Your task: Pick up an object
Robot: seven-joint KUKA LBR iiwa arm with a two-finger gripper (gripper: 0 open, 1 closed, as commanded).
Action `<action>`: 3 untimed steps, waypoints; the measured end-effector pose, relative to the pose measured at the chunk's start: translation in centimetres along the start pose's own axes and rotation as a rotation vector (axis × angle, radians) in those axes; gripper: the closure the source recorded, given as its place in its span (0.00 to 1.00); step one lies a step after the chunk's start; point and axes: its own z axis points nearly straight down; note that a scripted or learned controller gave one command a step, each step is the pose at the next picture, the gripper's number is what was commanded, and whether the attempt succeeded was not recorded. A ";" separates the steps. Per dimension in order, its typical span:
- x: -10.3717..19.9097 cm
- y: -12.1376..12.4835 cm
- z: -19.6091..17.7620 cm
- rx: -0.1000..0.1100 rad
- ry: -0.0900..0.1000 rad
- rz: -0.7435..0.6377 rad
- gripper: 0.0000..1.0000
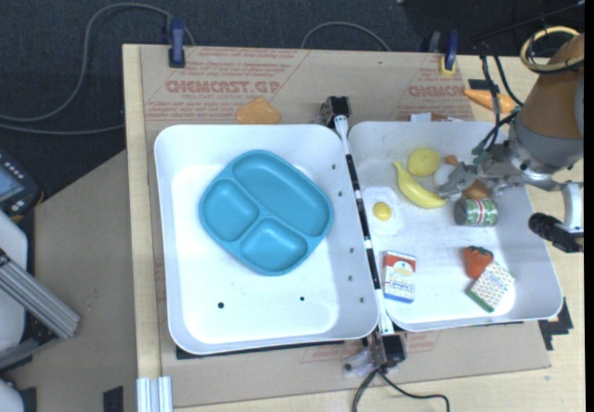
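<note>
The can [476,212] lies on its side just below our gripper [475,180], with the banana [416,189] and the lemon [424,160] off to one side. We cannot tell how our jaws stand. We judge this the approach step; next we must lower squarely over the can in the right bin [436,308].

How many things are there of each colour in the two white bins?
Blue: 1, the divided plate
Yellow: 2, the banana and the lemon
White with yellow: 1, the fried egg
Green: 1, the can
Red: 2, the small box and the strawberry
Checked: 1, the packet
Total: 8
</note>
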 end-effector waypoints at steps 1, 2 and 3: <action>-1.2 1.7 1.6 -0.008 0.009 -0.003 0.00; -1.4 1.7 0.5 -0.012 0.000 -0.004 1.00; 6.9 4.3 1.6 -0.006 0.000 -0.006 1.00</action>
